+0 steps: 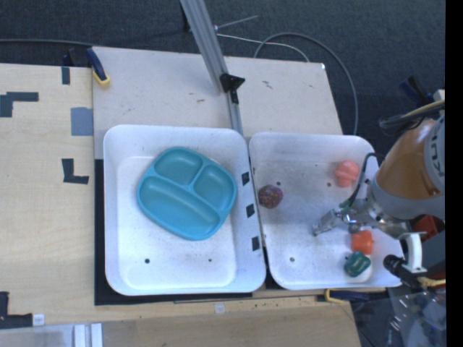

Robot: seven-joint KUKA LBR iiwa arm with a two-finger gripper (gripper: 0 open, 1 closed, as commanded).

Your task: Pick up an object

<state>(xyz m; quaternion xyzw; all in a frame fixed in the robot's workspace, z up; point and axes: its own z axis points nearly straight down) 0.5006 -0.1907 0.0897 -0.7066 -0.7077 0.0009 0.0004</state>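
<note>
My gripper (323, 225) hangs low over the right bin (304, 147), near its middle right, with the grey and orange arm behind it at the right. Nothing shows in its grasp. A dark red ball (270, 196) lies to its left, apart from it. A salmon-pink lump (346, 170) sits above it near the bin's right wall. An orange piece (362, 241) and a green piece (357, 264) lie just below and right of it, in the bin's front right corner.
The left bin (123, 266) holds a blue divided plate (188, 192). A grey metal post (206, 31) slants down to the bins' shared wall. Cables (340, 63) run behind the right bin.
</note>
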